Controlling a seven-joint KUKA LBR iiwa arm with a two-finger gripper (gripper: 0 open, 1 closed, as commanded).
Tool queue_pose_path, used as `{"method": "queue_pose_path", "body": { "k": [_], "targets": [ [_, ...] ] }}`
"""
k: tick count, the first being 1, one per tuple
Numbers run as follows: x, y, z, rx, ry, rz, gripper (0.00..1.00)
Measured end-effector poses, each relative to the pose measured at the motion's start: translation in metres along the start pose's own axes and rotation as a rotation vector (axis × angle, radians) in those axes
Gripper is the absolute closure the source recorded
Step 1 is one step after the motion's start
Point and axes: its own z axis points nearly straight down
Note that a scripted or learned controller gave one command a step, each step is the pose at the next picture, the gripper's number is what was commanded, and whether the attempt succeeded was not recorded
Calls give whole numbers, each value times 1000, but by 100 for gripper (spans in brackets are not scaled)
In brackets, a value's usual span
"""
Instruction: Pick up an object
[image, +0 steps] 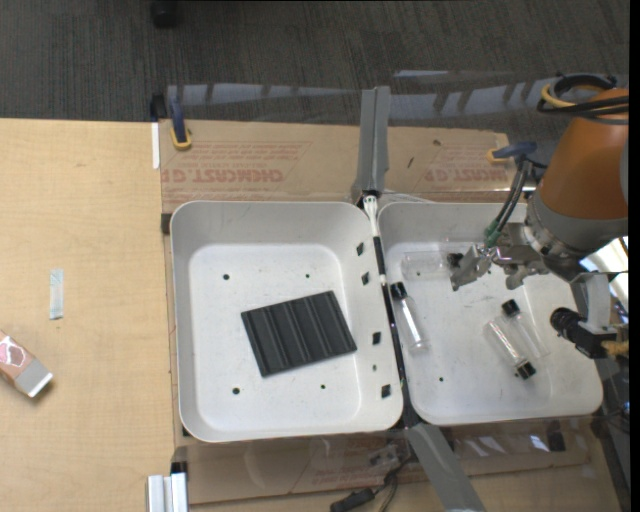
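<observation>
Gripper (470, 265): we cannot tell its state above the right white bin (560, 405), where clear plastic tubes with black caps (510, 345) lie. Far cardboard (260, 165) reads "CHEMCEST", inverted.

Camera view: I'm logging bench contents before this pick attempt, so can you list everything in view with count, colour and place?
shallow white plastic bins: two, white, side by side on the bench
dark grey ribbed rectangular mat: one, dark grey, lying flat in the left bin
clear plastic tubes with black caps: three, transparent; one along the right bin's left wall, one at its upper left, one at its right
small black piece: one, black, right bin, just above the right-hand tube
brown cardboard sheet: one, brown with red print, behind the bins
small grey strip: one, grey, on the wooden table at far left
pink and white packet: one, at the left edge
grey arm with orange band: one, over the right bin
two-finger gripper: one, above the right bin's upper part
</observation>
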Motion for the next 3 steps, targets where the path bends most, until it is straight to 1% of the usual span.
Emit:
{"method": "queue_pose_path", "body": {
  "k": [1, 2, 3],
  "targets": [
    [-62, 23, 77, -1, 0, -10, 0],
    [-94, 99, 27, -5, -1, -26, 0],
    [-106, 116, 90, -22, -6, -92, 0]
  ]
}}
